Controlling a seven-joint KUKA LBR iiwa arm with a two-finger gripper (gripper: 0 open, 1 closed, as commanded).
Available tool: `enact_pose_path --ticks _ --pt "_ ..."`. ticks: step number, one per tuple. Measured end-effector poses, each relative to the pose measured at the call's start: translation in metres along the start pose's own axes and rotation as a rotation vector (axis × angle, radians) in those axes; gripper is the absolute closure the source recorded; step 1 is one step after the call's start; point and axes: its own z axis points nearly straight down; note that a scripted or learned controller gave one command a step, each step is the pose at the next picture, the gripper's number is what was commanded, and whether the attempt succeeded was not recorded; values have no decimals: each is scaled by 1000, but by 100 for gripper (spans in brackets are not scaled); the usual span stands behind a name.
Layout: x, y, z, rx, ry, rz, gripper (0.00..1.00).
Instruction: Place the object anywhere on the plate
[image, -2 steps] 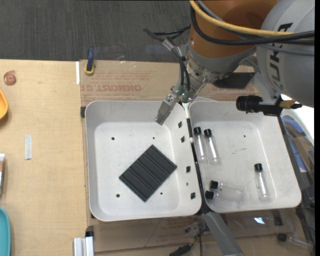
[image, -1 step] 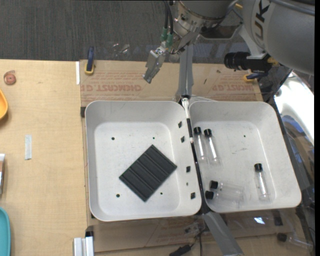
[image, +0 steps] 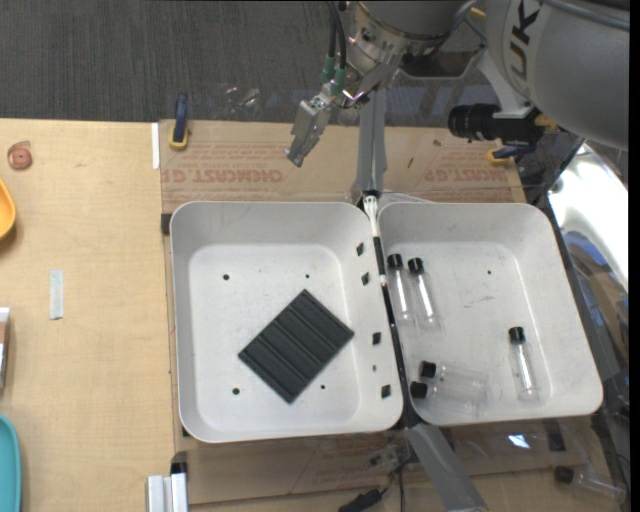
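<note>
A black ribbed plate (image: 296, 344) lies flat and turned at an angle in the left white bin (image: 200, 240). Several clear vials with black caps lie in the right bin (image: 540, 240): a pair side by side (image: 411, 290) near its left wall, one (image: 520, 358) at the right, one (image: 452, 379) by the front edge. My gripper (image: 333, 172) hangs high over the back rims where the two bins meet. It is open, its fingers (image: 305, 130) spread wide, with nothing between them. It is well apart from both the vials and the plate.
Brown cardboard (image: 250, 165) lies behind the bins. The wooden bench (image: 80, 260) at the left bears a small clear piece (image: 56, 295), an orange item (image: 5, 212) and a teal item (image: 8, 465) at its edge. The arm's body (image: 560, 60) fills the upper right.
</note>
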Motion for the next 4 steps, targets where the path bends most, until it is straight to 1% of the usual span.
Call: enact_pose_path --ticks 4 --pt "0 0 0 0 0 0 0"
